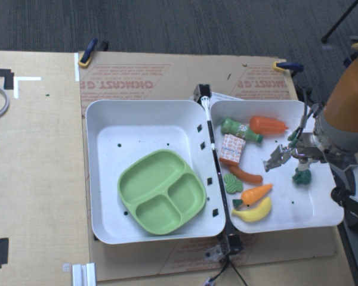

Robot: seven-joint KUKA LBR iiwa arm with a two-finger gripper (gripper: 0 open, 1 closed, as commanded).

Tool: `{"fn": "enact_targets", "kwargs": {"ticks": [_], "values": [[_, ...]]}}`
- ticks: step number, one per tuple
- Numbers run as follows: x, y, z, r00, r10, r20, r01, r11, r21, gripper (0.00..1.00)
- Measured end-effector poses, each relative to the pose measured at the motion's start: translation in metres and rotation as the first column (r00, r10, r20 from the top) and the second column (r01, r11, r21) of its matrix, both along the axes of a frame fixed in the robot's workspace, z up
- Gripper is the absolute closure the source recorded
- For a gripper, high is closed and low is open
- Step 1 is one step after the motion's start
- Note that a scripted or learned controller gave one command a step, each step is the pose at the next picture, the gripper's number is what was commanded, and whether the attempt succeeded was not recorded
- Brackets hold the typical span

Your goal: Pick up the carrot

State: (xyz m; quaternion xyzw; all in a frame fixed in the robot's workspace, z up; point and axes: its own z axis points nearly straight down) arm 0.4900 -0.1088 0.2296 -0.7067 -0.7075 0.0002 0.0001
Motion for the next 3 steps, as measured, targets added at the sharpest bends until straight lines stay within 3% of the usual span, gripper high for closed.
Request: {"fn": "enact_targets", "kwargs": {"ticks": [1, 2, 3], "values": [[-0.013, -0.001, -0.127, 0.979, -0.203, -0.001, 0.203, 0.979, 0.001, 0.00], [-0.013, 0.005, -0.137, 0.986, 0.168, 0.000, -0.168, 0.986, 0.001, 0.00], [-0.011, 0.005, -0.128, 0.986, 0.165, 0.002, -0.165, 0.986, 0.000, 1.00]]}}
